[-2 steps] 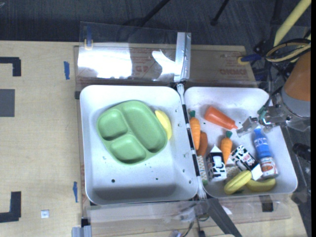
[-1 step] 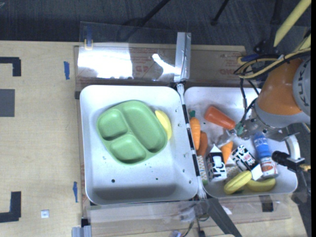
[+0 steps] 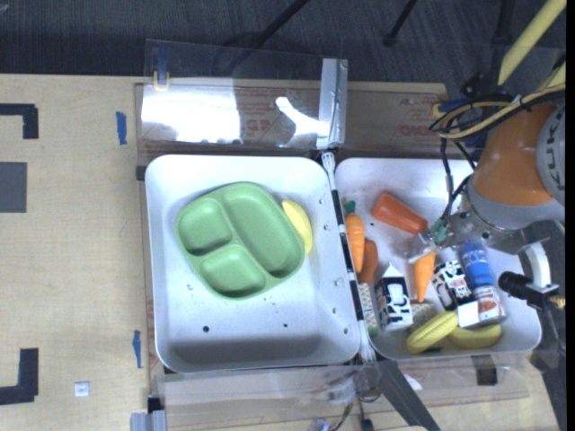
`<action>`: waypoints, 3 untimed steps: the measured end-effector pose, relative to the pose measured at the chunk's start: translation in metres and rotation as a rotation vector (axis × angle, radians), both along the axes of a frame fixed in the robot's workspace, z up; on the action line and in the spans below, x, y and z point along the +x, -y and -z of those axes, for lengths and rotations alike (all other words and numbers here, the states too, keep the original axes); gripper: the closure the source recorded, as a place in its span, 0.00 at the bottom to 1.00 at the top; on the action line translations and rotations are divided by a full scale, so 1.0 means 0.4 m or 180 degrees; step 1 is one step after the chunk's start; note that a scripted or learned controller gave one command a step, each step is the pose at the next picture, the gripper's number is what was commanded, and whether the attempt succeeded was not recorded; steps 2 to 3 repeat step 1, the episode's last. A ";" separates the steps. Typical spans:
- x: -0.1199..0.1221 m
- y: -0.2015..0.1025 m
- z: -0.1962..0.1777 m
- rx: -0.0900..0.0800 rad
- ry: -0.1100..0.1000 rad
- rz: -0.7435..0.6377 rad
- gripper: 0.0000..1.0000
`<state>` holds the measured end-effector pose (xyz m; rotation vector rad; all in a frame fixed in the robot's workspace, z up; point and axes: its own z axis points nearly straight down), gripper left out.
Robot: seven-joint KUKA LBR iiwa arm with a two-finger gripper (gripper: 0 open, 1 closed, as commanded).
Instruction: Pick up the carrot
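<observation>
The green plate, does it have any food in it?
Empty. The green plate in the left bin shows three bare sections; a yellow item lies beside its rim, not inside.

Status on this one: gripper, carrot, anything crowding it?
Gripper low over right bin, finger state unclear. Carrot along bin's left wall, not held. Second carrot near gripper; bananas, bottle crowd the bin.

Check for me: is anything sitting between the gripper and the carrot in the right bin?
The gripper hangs over the right bin. The carrot lies along that bin's left wall. Between them lie an orange wedge-shaped piece and a smaller orange piece. From above, nothing visible covers the carrot.
</observation>
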<state>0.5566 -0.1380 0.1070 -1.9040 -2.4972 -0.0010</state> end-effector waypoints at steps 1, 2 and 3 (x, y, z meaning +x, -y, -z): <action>0.162 -0.183 -0.273 -0.0005 0.0002 0.0020 1.00; 0.162 -0.183 -0.273 -0.0005 0.0002 0.0020 1.00; 0.162 -0.183 -0.273 -0.0005 0.0002 0.0020 1.00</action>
